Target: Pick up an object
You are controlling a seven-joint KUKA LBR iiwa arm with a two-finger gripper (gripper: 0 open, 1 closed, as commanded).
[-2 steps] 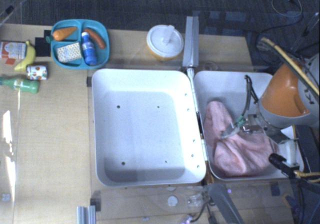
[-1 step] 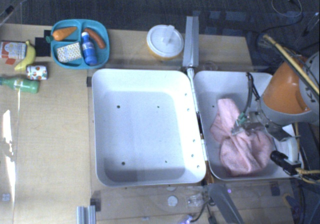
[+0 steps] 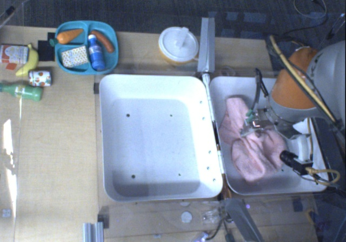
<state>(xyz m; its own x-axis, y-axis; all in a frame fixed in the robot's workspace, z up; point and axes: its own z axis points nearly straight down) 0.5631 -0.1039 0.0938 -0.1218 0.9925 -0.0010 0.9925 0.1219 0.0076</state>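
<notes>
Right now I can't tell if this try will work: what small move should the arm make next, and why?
Probably a short push straight down. The claw sits over the pink cloth in the right bin, right at its rumpled middle, so there is fabric below to gather. Whether it touches the cloth yet is unclear.

Robot lab: bench (image 3: pixel 54 149), twin white bins (image 3: pixel 157 86), loose cables (image 3: pixel 311 2).

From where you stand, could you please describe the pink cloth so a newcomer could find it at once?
Start at the two white bins side by side and take the right bin, where the arm reaches in. The pink cloth lies crumpled on its floor beneath the end effector. It is the one soft, pink thing in either bin.
</notes>
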